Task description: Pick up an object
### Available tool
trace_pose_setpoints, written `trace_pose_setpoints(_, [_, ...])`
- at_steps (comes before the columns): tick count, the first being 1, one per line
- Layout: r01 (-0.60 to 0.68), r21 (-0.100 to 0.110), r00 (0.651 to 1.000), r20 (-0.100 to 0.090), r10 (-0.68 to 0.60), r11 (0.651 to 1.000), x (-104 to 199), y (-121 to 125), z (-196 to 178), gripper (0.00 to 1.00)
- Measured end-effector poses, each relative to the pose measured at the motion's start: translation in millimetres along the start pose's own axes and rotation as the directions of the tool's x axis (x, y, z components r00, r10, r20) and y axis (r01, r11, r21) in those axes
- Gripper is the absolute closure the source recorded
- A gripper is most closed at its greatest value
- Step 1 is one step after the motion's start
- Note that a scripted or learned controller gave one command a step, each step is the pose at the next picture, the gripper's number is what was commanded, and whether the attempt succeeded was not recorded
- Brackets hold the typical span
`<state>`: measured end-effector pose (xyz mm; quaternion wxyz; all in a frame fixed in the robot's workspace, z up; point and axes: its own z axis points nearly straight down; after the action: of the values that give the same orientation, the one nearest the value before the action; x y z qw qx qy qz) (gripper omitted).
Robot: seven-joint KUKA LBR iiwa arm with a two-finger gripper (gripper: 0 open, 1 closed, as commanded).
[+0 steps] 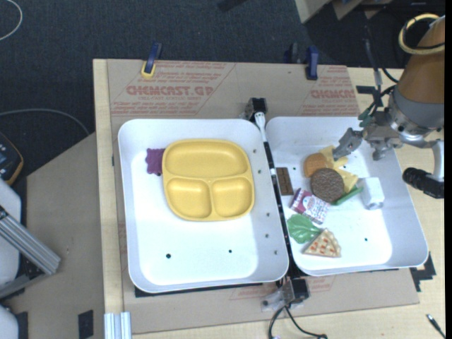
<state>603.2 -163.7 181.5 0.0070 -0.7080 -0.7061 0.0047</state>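
From my seat at the remote station, the far left of the bench held the left bin (141, 260), well away from the gripper. In it sat a yellow divided tray (208, 177) with a small purple piece (153, 160) tucked against its left edge, both far to the gripper's left.

Moving right across the seam between the bins, the right bin (395, 249) carried all the loose pieces. A brown bar (284, 181) lay along its left wall. Below it were a pink and white packet (310, 205), a green leaf (304, 227) and a pizza slice (323, 244), all down and to the left of the gripper and clearly apart from it. A dark round cookie (328, 184) sat lower left of the gripper, with a tan bun (317, 164) just above it and a pale yellow wedge (339, 165) beside that, the nearest things to the fingertips. A white block (372, 192) lay below the gripper, close by but not touching.

The gripper (361, 145) hung over the upper part of the right bin, just right of the bun and yellow wedge. Its two grey fingers (346, 145) looked spread apart, with nothing between them. The arm (424, 83) came in from the right.
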Motion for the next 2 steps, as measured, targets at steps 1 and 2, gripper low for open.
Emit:
trace_pose_setpoints(1, [0.003, -0.015, 1.0, 0.003, -0.003, 1.0, 0, 3, -9, 0.0])
trace_pose_setpoints(2, [0.003, -0.014, 1.0, 0.003, -0.003, 1.0, -4, 13, 41, 0.0])
